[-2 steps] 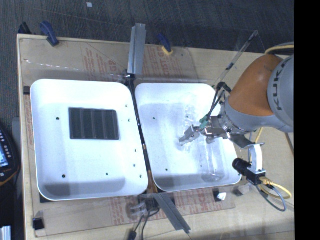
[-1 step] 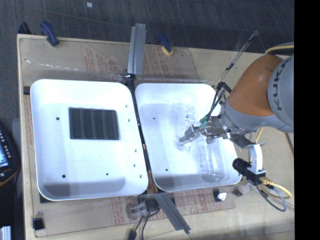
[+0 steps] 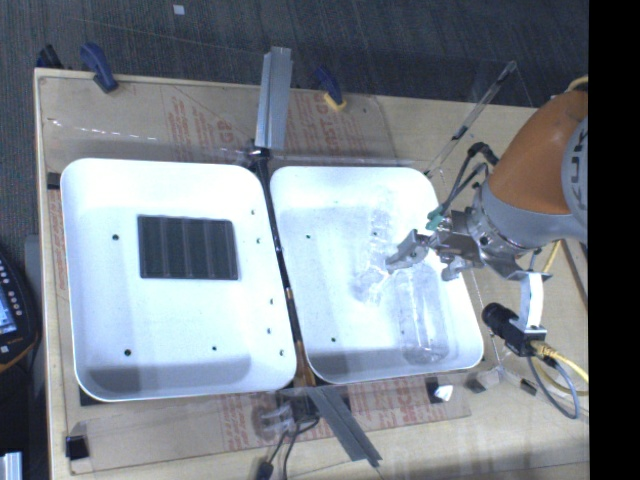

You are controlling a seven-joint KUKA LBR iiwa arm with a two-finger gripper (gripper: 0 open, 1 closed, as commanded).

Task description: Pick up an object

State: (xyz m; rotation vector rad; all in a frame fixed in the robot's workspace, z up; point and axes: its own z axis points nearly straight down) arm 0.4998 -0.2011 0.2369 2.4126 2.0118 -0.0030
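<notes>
The tool [image 3: 405, 253] sits over the right bin [image 3: 330, 363], near its right edge; its state cannot be determined. A clear plastic bottle [image 3: 423, 318] lies in that bin just below the tool, toward the front right corner. The left bin [image 3: 100, 358] holds a dark grate [image 3: 187, 247]

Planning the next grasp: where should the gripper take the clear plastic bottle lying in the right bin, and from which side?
The clear bottle looks to lie flat, long axis running roughly toward the bin's near edge. Probably best: come straight down from above and close across its narrow width at mid-body. The gripper hovers just past its far end. Its outline is faint, so this is tentative.
</notes>
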